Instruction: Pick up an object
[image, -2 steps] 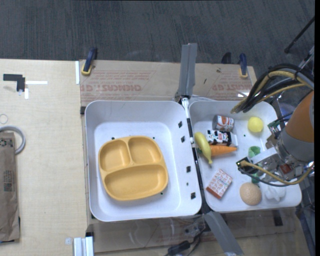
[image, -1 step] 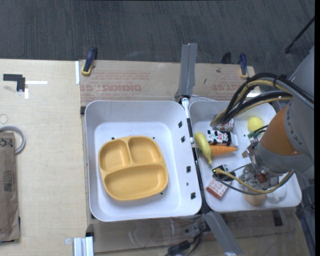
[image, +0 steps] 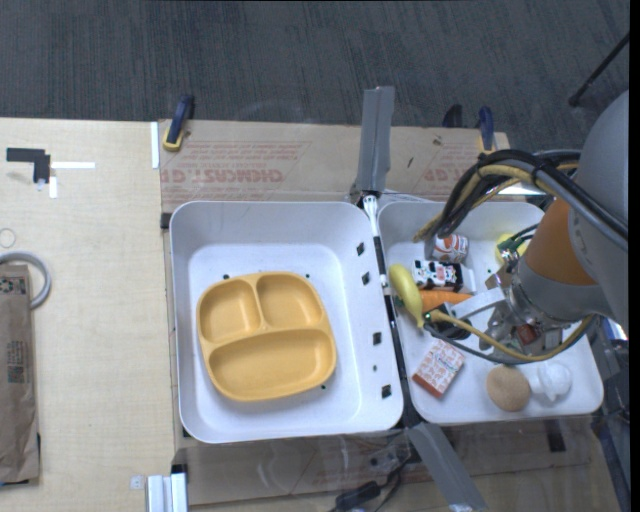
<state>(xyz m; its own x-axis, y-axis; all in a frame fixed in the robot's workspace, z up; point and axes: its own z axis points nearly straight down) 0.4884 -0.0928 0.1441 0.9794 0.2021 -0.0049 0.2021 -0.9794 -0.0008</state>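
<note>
– Okay, biggest first. What's on your feed?

– Quick run. Bench (image: 80, 300) with cardboard sheet (image: 300, 165) under two white bins. Left bin (image: 185, 300) and right bin (image: 590, 400) sit side by side, touching along the middle divider. Arm (image: 585, 230) comes in from the right over the right bin, grey body, orange band above the wrist, wrist angled down and to the left, looped black and yellow cables (image: 480, 185) hanging off it.

– Gripper?

– Gripper (image: 500, 325) is low over the middle of the right bin, partly buried in cables. Open or clenched, I cannot tell from up here, and I see nothing clearly held.

– Objects to pick?

– Left bin: one yellow divided plate (image: 265, 335), three compartments, lying flat. The rest are in the right bin. Banana (image: 404, 288) by the divider, orange carrot-like piece (image: 445, 297) just beside it. Red-and-white box (image: 438, 367) near the front left, tan ball (image: 508, 388) at the front, white lump (image: 553, 380) just beside the ball. Black-and-white pack (image: 437, 272) above the carrot piece, small can (image: 452, 245) behind that. Gripper sits between the carrot piece and the ball; contact with either, can't tell.

– Off the bins?

– Brown paper bag (image: 18, 370) at the left edge of the bench, blue clamps (image: 180, 120) on the cardboard's far edge.
</note>
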